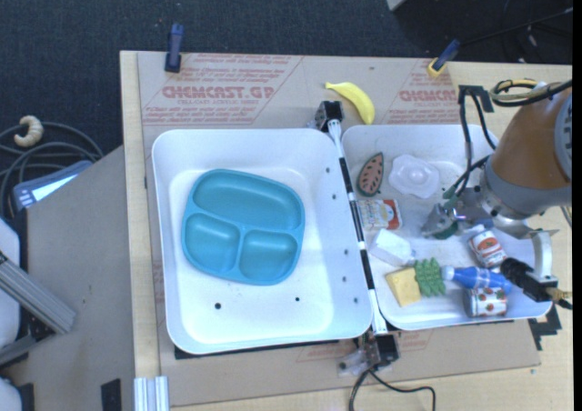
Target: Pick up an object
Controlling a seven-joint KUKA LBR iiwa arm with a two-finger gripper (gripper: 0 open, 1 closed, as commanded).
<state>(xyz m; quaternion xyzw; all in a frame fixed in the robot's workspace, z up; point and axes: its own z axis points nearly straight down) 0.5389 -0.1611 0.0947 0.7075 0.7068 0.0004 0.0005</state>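
Gripper (446, 221): lowered into the middle of the right bin, below the grey wrist and orange band (532, 147); the view is too small and cluttered here to tell how it is set, and nothing can be seen held.
Candidate objects: all lie in the right bin (436, 318); a clear plastic piece (414, 175) at the far side, a brown seed-shaped toy (370, 174) far left, a red-and-white packet (377, 215) beside the divider, a white block (393, 246), a yellow wedge (403, 285) touching a green spiky toy (429, 277), a blue bottle (475, 277), and two small cans (486, 247) (486, 302) near the right.
Step in hand: apparently the descent onto a chosen object, judged from the tool sitting low among the clutter.
Doing it well: the pile is crowded, so a target standing apart from its neighbours, such as the white block, probably suits best; a straight, centred approach avoids nudging the cans or the bottle, which would likely roll.
Left bin (173, 218): holds a blue divided tray (244, 225), well apart from the tool.
Bench (227, 91): a board printed with red lettering, bearing both bins side by side; a banana (355, 99) rests on it just beyond the bins, with clips at the far edge.
Room: dark carpet beyond the bench, coiled cables (41, 150) at the left.
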